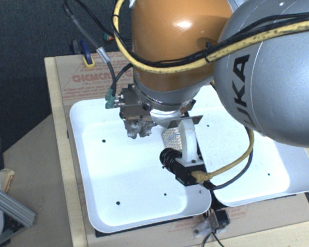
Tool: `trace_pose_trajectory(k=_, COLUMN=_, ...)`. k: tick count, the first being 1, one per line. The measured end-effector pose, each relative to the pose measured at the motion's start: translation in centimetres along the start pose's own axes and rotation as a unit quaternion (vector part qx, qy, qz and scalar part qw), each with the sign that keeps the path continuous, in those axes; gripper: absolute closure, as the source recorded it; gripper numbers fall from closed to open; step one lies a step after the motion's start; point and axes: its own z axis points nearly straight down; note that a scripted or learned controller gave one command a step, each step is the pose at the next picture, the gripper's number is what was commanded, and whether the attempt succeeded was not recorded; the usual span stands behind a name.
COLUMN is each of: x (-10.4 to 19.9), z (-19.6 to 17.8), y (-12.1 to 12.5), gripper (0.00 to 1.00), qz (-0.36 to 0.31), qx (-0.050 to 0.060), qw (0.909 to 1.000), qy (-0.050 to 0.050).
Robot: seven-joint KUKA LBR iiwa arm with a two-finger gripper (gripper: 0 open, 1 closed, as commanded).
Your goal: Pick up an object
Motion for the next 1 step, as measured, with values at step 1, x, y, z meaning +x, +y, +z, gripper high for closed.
trace_pose_trajectory(k=1, x=-0.06, z=7.57, y=-0.28, gripper=1.0, qz=0.001, qx=0.009, qw=1.0, qy=-0.004)
